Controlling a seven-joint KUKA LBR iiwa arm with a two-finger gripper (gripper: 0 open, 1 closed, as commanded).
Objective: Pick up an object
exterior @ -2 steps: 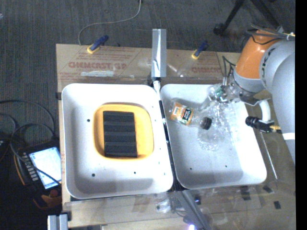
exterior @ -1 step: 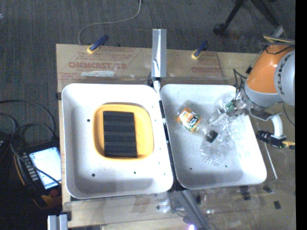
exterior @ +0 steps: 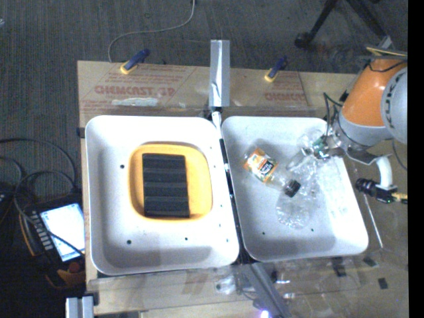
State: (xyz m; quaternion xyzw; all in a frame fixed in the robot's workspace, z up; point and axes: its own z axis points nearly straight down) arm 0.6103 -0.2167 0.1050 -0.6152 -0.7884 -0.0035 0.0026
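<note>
At the left of the frame, the left bin (exterior: pixel 106 197) holds a yellow tray (exterior: pixel 136 177) with a black ridged block (exterior: pixel 165 185) lying in it, well apart from the arm. Right of the divider, the right bin (exterior: pixel 255 234) carries a small orange-and-white packet (exterior: pixel 260 165) near its upper middle. Just beside that lies a crumpled clear plastic bottle (exterior: pixel 310 181) with a dark cap (exterior: pixel 291 189), sprawling toward the bin's centre right. At the right edge, the arm's orange band (exterior: pixel 366 98) and grey wrist lean over the bin's upper right corner. The end effector (exterior: pixel 322 145) sits at the bottle's upper end; whether it is parted or closed, or has hold of anything, cannot be told from here.

This reads as the approach or grasp attempt on the bottle. The next move likely calls for a firm closure on slippery, yielding plastic before any lift.
</note>
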